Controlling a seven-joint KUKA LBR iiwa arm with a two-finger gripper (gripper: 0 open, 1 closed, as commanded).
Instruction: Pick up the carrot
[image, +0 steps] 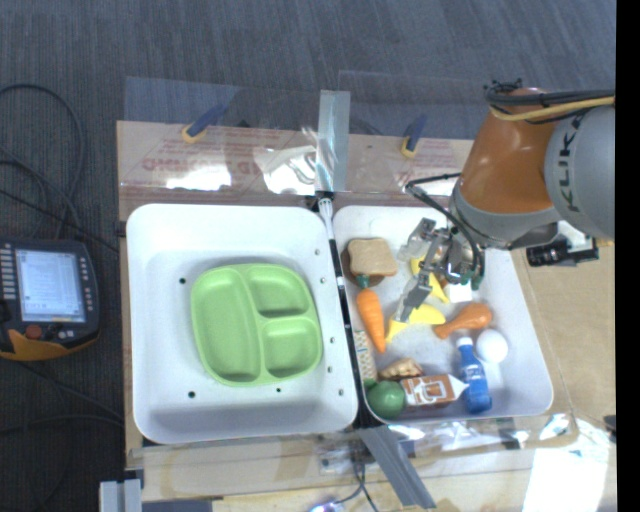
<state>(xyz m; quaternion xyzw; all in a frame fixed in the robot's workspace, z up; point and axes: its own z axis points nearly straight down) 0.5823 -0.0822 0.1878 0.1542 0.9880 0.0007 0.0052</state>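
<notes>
Looking down through the camera view, we are finding the carrot (371, 317) lying in the right bin (530, 350), close to that bin's left wall, thick end toward the bread slice (372, 259) and its tip pointing down toward the green ball (386, 398). We are judging it to be a light, rigid plastic toy with a smooth, tapering skin, so it is probably inclined to slip; we are favouring a hold across the thicker upper half, fingers closing across its width.

We are seeing the end effector (428, 272) hanging over the middle of the same bin, to the right of the carrot and apart from it, with nothing between its fingers; they are looking fairly close together, tips over the yellow piece (422, 316).

We are reading the room as tight: the bin wall is crowding the carrot on one side, bread above, the cracker box (428, 387) below. The right side, toward the yellow piece, is offering the freer approach. The left bin (160, 250) is holding a green divided plate (256, 322).
</notes>
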